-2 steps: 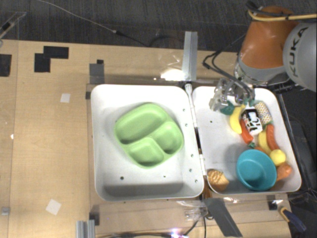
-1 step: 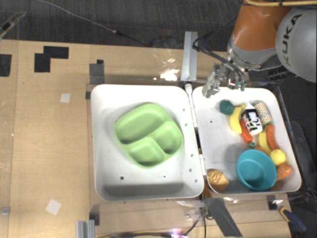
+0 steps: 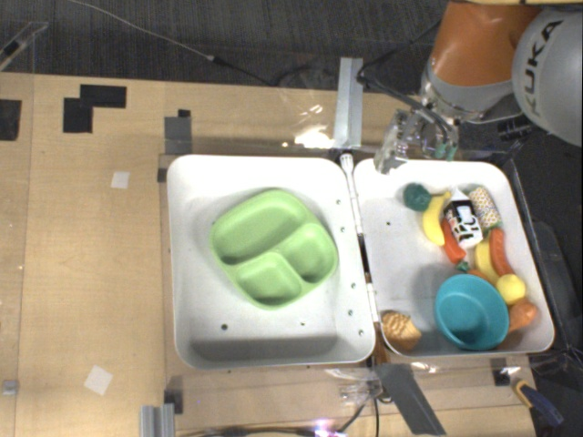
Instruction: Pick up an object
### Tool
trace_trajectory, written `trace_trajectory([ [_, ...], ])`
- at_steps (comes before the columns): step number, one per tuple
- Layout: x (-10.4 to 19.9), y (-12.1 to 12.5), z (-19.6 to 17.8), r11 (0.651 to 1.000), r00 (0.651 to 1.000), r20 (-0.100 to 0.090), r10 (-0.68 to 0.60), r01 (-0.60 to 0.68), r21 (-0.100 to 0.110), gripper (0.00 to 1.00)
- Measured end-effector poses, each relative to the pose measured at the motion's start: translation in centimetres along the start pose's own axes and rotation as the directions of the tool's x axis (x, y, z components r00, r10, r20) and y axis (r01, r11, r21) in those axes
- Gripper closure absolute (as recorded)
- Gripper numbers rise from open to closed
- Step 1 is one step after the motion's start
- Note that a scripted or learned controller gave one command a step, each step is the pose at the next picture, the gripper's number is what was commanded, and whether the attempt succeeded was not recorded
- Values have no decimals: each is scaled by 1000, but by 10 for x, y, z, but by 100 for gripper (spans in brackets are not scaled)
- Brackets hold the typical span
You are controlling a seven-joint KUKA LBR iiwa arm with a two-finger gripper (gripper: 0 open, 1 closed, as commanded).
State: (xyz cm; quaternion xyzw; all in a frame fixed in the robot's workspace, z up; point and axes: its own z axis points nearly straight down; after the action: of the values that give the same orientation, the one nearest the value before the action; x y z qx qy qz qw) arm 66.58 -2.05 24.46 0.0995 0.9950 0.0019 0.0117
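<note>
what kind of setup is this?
Likely a robot grasping lab bench: two white bins side by side, toy food and a green divided plate, KUKA arm overhead.

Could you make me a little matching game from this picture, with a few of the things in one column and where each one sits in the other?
Things:
1. green plate
2. blue bowl
3. brown bun
4. dark green ball

Places:
A. right bin, front left corner
B. left bin, middle
C. right bin, toward the back
D. right bin, front right part

Pairs: 1-B, 2-D, 3-A, 4-C
</note>
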Motion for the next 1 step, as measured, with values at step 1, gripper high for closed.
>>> trace_trajectory([
  [1,-2,2,-14,1000,1000,11,-4,4,-2,100],
])
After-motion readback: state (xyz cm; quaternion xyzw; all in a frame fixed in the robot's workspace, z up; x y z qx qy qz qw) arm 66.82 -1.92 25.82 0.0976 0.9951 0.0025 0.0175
